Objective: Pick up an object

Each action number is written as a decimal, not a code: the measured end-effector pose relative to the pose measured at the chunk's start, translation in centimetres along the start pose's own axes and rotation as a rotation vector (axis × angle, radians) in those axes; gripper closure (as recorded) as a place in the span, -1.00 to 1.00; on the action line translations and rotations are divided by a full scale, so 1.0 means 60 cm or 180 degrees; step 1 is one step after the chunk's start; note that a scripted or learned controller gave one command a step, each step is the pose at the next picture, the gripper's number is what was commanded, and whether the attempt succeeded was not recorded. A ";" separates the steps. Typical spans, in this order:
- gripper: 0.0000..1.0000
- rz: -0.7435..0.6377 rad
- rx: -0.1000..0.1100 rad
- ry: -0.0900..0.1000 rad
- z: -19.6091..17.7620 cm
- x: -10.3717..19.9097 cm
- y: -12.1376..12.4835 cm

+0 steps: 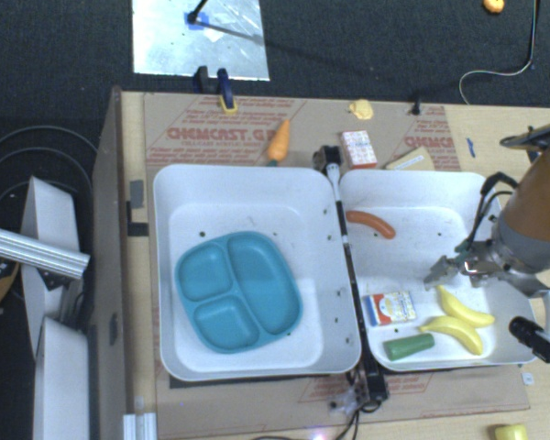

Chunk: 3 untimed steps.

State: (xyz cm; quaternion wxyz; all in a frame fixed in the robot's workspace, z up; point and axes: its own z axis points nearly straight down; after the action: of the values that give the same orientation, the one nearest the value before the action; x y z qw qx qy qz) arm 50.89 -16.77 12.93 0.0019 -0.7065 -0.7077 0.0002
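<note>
Two white bins sit side by side on the desk. Left bin [179, 246]: a blue divided tray [238, 290]. Right bin [422, 200]: a red sausage [371, 224], a small white card packet [389, 308], a green cylinder [410, 345] and two bananas [460, 321]. The hand [451, 270] hangs over the right bin, just above and beside the bananas' upper end; its fingers appear spread, gripping nothing.
</note>
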 end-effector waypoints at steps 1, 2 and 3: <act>-1.00 0.0003 -0.0003 -0.0005 0.054 0.006 -0.039; -1.00 -0.0037 -0.0032 -0.0005 0.075 0.122 0.090; -1.00 -0.0018 -0.0039 -0.0014 0.072 0.110 0.205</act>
State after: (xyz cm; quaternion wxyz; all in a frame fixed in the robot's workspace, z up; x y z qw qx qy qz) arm 63.17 -10.16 8.58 -0.0039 -0.7046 -0.7096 -0.0026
